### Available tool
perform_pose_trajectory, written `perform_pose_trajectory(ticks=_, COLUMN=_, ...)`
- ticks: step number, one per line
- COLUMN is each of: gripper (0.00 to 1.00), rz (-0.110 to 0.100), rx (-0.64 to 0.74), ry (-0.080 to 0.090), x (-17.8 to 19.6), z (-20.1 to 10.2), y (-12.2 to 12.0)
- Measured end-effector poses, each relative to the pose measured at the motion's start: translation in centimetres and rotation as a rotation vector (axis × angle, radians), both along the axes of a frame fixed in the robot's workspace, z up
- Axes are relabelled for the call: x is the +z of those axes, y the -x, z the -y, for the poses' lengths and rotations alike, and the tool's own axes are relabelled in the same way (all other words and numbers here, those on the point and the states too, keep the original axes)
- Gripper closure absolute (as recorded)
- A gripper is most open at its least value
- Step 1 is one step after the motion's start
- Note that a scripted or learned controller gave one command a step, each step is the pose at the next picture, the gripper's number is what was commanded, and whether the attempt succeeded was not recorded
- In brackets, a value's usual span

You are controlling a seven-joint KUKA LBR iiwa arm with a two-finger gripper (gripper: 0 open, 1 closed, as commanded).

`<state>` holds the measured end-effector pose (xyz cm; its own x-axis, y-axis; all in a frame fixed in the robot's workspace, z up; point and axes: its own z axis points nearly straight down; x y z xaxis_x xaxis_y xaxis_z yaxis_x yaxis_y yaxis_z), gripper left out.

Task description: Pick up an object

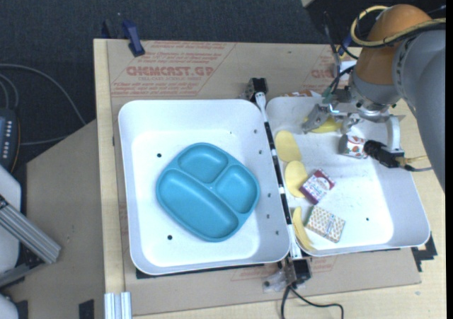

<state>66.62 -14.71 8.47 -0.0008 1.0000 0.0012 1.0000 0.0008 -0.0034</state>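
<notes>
My gripper (330, 129) hangs over the far part of the right bin (396, 220), its fingers open. A small yellow item (325, 126) lies just under and between them, with no grip on it visible. A red and white small container (354, 146) sits right beside the near finger. Further along the bin's left side lie two pale yellow pieces (287, 145) (295, 177), a maroon packet (316, 185), a patterned box (325, 224) and a curved yellow piece (301, 230).
The left bin (141, 130) holds a blue divided plate (206, 190). A ridge between the two bins (272, 162) runs close to the yellow pieces. The grey arm with its orange band (393, 27) reaches in from the upper right.
</notes>
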Motion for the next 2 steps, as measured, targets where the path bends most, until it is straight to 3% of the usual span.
perform_pose_trajectory(ticks=1, gripper=0.00, rz=0.002, rx=-0.002, ry=0.001, x=0.0, z=1.5, y=4.5)
perform_pose_trajectory(ticks=2, gripper=0.00, rz=0.004, rx=0.000, ry=0.001, x=0.0, z=-1.3, y=-0.1)
